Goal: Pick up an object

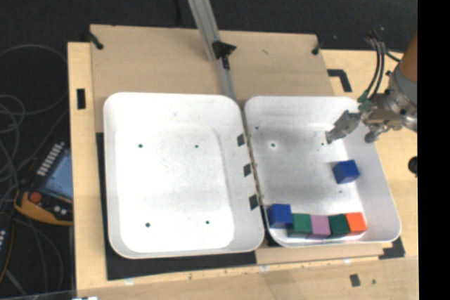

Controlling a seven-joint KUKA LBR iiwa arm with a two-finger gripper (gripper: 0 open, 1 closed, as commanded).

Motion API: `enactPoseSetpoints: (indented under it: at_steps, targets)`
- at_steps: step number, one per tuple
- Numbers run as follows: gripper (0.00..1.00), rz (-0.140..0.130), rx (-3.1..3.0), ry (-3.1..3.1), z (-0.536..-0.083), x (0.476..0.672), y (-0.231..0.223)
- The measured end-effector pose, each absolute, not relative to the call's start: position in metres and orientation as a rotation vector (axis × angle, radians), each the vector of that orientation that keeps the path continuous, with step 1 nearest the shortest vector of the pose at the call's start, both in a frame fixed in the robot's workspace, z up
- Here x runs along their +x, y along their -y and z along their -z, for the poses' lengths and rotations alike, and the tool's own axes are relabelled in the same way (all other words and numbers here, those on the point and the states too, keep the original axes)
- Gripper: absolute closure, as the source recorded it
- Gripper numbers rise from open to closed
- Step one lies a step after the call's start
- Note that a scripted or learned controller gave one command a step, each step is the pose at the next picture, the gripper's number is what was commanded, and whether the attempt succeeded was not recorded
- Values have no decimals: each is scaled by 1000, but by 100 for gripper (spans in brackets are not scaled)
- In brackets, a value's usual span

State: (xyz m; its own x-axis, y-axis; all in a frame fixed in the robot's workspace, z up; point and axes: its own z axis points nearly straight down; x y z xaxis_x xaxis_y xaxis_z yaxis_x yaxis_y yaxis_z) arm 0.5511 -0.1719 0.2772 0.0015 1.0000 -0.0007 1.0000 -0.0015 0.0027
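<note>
A blue cube (pixel 345 171) lies alone in the right bin (pixel 295 116), toward its right side. Along that bin's front wall runs a row of cubes: blue (pixel 280 214), green (pixel 302 223), purple (pixel 320 225), dark green (pixel 339 224) and orange (pixel 356 222). My gripper (pixel 356 130) hangs over the bin's upper right part, above and a little behind the lone blue cube. It is open, with nothing between its fingers (pixel 342 127).
The left bin (pixel 119 151) adjoins the right one, with clips along the shared edge. A slanted metal rail (pixel 204 17) rises from behind the bins. Cables and a hand-held pendant (pixel 49 183) lie off the bench at the left.
</note>
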Motion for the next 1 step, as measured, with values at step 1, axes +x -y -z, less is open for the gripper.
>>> enactPoseSetpoints:
  at_steps: [1]
  targets:
    - [0,9,2228,-2221,-188,542,212]
